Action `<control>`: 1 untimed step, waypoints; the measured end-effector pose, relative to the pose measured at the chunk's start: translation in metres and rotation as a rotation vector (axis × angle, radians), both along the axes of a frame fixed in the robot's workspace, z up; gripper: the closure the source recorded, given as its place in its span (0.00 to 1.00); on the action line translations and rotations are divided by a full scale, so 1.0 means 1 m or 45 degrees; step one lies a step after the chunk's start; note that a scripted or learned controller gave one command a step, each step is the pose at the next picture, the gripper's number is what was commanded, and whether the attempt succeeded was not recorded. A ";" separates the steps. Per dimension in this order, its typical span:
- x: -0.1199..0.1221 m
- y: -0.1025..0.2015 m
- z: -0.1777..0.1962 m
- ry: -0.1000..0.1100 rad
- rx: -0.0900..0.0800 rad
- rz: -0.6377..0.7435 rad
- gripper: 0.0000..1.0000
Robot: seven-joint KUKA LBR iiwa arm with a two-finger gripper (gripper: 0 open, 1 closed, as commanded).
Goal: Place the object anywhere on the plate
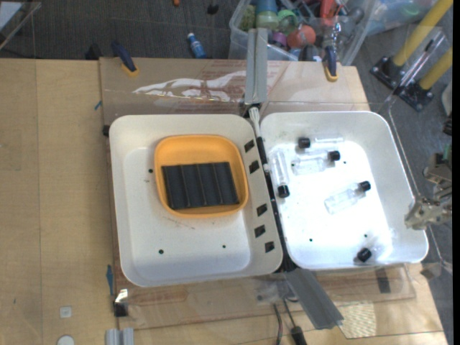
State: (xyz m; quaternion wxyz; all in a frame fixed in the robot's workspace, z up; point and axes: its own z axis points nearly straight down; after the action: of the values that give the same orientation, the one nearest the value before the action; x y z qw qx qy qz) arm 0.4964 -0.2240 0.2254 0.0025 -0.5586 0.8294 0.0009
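Clear glass vials [347, 195] with black caps: light, slippery, breakable; grasp mid-body, across the barrel. Gripper [424, 214] sits just right of them; whether it is parted, cannot tell. Orange plate [165, 149] far left.

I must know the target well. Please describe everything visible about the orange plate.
The plate is orange, roughly square with rounded corners and a raised rim, and looks like plastic. It lies flat in the left bin, toward its far side. A dark ribbed rectangular block rests on it, covering most of its middle. Nothing else touches it.
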 end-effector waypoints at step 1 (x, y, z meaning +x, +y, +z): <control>0.051 0.000 0.057 -0.004 -0.002 -0.012 1.00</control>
State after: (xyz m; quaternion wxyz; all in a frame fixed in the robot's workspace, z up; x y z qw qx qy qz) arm 0.5477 -0.2238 0.2821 0.0035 -0.5546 0.8321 -0.0007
